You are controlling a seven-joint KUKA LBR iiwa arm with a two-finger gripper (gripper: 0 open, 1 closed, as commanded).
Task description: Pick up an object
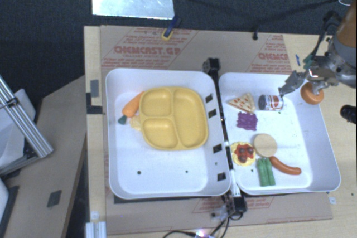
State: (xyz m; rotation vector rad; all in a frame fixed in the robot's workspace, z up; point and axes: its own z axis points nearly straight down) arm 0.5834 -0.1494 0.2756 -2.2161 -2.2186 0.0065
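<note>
The green beans [266,171] and sausage [285,166] are lying nearest in the right bin [318,136]. The gripper [289,86] is hovering beside the can [270,102]; I cannot tell its state.

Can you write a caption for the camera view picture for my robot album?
Grey robot arm's pincer hovers by a small red can in the right white bin; yellow divided plate sits left.

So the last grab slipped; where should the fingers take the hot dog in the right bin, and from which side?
Probably across the middle of the hot dog, coming straight down from above. It lies flat and is long and thin, so closing across its narrow width suits it. Its far end is free; the near end sits close to the green vegetable.
</note>
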